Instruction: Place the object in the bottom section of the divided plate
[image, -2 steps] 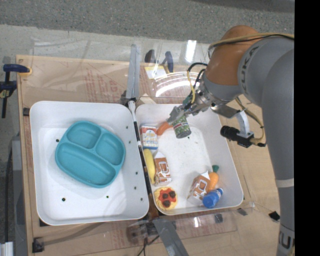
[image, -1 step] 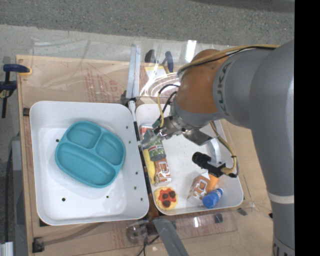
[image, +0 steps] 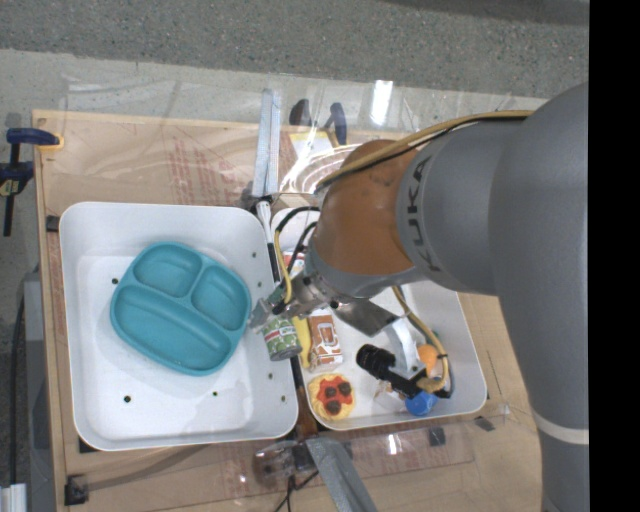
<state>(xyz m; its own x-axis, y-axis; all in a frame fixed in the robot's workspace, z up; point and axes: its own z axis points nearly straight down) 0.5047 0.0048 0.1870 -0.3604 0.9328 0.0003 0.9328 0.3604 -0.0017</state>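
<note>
The pincer (image: 280, 318) hangs over the seam between the two white bins, at about the 3 o'clock edge of the blue divided plate (image: 180, 307). Its fingers appear closed narrowly on a small green-labelled can (image: 283, 338), which sits just off the plate's rim. The plate lies in the left bin (image: 100, 410); the right bin (image: 462, 372) holds toy foods

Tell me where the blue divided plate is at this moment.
The blue divided plate lies in the left bin, toward its middle, just left of the small green object at the divider between the bins.
</note>
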